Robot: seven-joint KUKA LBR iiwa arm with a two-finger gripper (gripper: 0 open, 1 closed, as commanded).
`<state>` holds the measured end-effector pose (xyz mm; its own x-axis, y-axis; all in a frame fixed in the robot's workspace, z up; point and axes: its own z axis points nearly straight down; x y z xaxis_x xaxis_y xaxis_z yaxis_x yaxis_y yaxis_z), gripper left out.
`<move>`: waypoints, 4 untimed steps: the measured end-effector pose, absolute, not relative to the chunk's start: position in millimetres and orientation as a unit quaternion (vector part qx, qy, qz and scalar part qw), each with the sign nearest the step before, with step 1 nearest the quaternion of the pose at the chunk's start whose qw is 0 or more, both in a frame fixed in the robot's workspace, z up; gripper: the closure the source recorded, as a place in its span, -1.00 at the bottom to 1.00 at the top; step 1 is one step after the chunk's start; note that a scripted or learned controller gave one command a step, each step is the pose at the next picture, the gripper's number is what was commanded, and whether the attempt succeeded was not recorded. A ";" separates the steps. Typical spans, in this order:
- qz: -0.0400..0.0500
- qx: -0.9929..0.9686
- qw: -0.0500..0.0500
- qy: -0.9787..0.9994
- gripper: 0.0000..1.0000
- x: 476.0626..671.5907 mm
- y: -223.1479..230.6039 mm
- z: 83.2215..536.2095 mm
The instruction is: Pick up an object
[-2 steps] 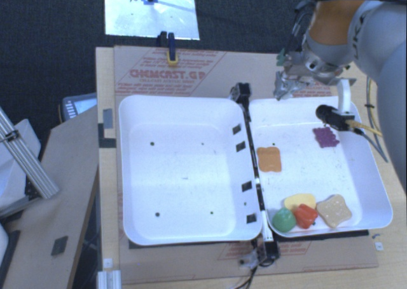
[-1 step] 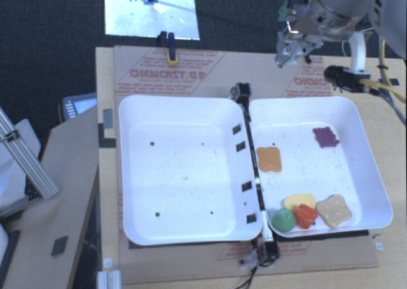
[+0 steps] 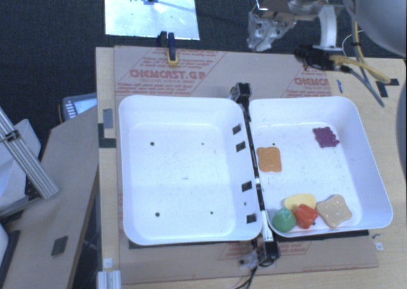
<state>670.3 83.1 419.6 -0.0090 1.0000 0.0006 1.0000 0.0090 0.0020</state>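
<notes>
Lower right of frame: green toy (image 3: 283, 220) looks light, rigid, smooth; grasp across its width. Claw (image 3: 262, 35), upper frame: state cannot be determined.

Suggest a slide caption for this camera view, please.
Gripper raised beyond the right bin, which holds five toy food pieces; nothing grasped yet.

Tan bench (image 3: 76, 154) bears cardboard sheet (image 3: 191, 68) — two white bins (image 3: 181, 107) atop.

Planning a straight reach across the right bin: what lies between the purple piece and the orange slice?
Nothing. In the camera view, bare white bin floor separates the purple piece from the orange slice; the other toys are clustered at the near edge.
</notes>
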 end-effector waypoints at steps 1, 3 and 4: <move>0.001 0.704 0.001 0.710 1.00 670.1 129.7 466.1; -0.009 0.704 -0.005 0.710 1.00 563.2 197.7 393.3; 0.004 0.705 0.002 0.709 1.00 575.8 218.7 513.7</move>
